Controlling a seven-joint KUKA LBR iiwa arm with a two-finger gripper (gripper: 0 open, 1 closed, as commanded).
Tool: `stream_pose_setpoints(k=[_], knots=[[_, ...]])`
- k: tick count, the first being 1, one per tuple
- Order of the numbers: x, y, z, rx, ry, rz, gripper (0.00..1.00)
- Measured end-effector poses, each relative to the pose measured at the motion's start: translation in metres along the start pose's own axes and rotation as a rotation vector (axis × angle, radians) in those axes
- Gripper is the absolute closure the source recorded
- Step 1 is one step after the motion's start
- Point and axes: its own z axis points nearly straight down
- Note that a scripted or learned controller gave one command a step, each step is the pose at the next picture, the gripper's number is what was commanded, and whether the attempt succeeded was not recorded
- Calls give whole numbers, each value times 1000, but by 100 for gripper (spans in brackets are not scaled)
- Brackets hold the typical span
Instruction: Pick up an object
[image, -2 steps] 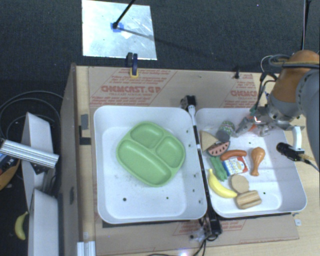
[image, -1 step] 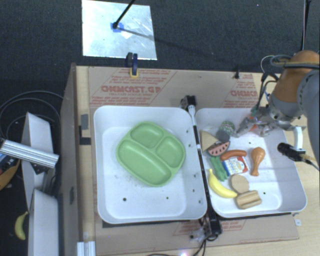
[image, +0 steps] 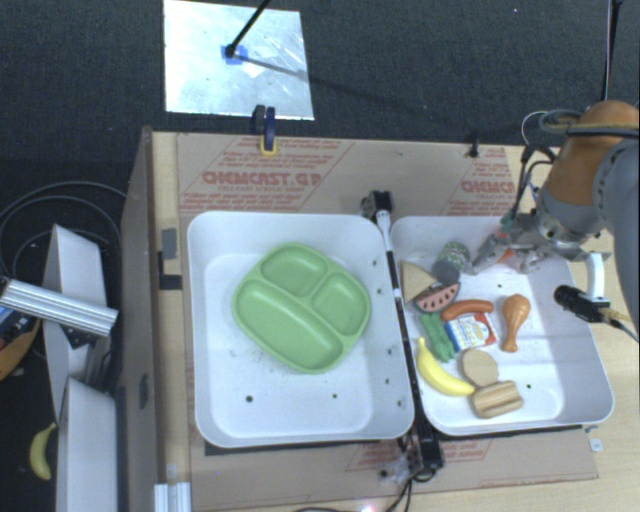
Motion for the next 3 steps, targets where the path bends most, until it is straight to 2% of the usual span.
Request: stream_pose_setpoints(k=[1,2,3], knots=[[7,0,-1,-1,-3,0,0],[1,0,0,1,2,1,0],[10,0,-1,-1,-3,0,0]])
